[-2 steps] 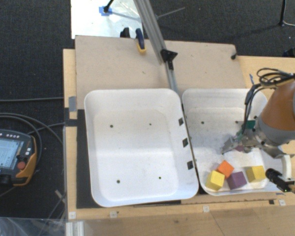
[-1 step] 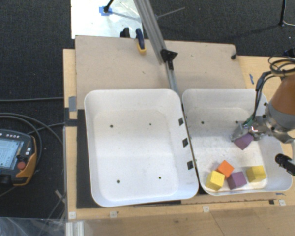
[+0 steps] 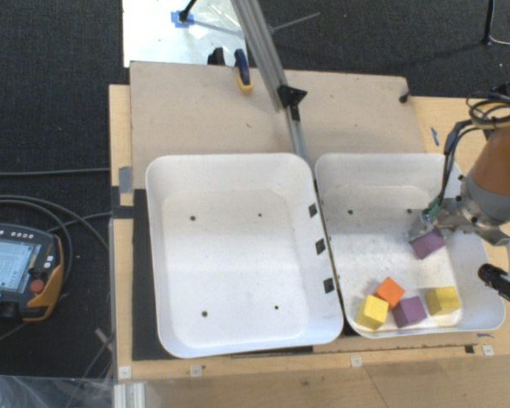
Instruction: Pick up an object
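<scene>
The gripper (image 3: 428,228) is low inside the right bin (image 3: 382,177), near that bin's right wall, and a purple block (image 3: 427,244) lies directly under its tip. From the fingers, the block is just below and slightly toward the near rim of the right bin; in the camera view the two touch or almost touch. I cannot tell if the fingers are apart or together, because the wrist and the orange band hide them from above, so I cannot say that the block is gripped.

The purple block looks close to a cube, so it has no clear long axis. It sits turned: its edges run at a slant to the walls of the right bin, with one corner pointing toward the near right corner of that bin. My judgement is that the coming move depends on this turn, since the fingers must close on two flat faces and not on corners.

Four other blocks sit together at the near wall of the right bin, well apart from the gripper: an orange block (image 3: 390,291), a yellow block (image 3: 374,311) at the left of the group, a second purple block (image 3: 409,310) in the middle, and another yellow block (image 3: 442,301) on the right. The left bin (image 3: 238,168) lies beside the right bin, across the shared rim.
</scene>
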Robot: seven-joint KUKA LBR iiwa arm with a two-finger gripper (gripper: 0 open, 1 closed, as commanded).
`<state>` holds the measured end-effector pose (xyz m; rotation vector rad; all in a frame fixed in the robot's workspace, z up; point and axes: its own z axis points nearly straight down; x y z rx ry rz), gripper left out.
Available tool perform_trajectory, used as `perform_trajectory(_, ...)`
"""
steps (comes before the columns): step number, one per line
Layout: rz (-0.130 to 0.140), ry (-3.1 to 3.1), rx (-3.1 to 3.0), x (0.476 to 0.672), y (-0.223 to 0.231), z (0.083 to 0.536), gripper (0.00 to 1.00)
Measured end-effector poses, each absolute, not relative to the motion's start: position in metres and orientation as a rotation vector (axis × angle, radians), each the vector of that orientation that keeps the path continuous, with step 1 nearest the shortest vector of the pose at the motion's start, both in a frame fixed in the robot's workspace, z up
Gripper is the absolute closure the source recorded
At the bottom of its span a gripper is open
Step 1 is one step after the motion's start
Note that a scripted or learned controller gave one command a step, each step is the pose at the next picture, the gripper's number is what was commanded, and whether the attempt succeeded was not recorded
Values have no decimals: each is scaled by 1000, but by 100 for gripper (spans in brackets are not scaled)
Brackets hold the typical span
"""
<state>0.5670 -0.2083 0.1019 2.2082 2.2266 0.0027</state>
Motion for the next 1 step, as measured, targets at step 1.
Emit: perform_trajectory(1,11,2232,2204,572,-138,171,100)
